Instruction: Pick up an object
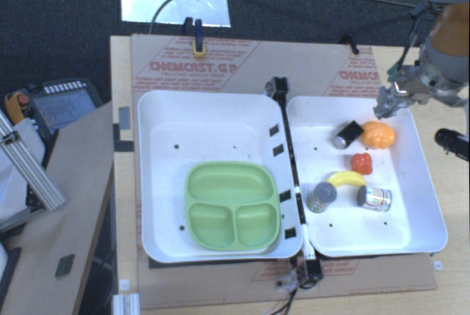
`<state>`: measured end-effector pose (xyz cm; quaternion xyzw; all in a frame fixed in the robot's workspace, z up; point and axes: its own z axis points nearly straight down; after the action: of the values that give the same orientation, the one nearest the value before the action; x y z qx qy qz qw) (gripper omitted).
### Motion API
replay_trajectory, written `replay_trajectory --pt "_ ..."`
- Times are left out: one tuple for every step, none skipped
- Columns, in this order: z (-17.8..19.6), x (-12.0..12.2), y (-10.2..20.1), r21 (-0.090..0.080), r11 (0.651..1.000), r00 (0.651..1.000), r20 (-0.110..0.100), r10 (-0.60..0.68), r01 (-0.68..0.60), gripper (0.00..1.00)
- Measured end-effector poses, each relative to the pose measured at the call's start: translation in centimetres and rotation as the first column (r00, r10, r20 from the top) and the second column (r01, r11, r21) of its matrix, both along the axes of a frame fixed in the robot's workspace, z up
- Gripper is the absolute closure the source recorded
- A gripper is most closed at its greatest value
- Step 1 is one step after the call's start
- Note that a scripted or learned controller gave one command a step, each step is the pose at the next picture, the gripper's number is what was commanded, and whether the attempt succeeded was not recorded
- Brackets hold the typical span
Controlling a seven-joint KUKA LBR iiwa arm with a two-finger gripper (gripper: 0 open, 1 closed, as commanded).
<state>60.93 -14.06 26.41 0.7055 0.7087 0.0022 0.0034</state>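
The gripper (387,106) is hovering above the right bin's (422,229) far edge beside the orange fruit (378,134), grip state unclear.

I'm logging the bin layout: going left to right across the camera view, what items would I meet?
Green divided plate → grey round can → yellow banana → small black block → red piece → orange fruit, with the claw just above it.

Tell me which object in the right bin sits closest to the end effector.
The orange fruit, just below the end effector; the others lie farther away.
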Motion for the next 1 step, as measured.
replay_trajectory --pt "-1.23 0.02 6.04 0.004 1.000 1.000 -0.006 0.005 -0.005 1.00"
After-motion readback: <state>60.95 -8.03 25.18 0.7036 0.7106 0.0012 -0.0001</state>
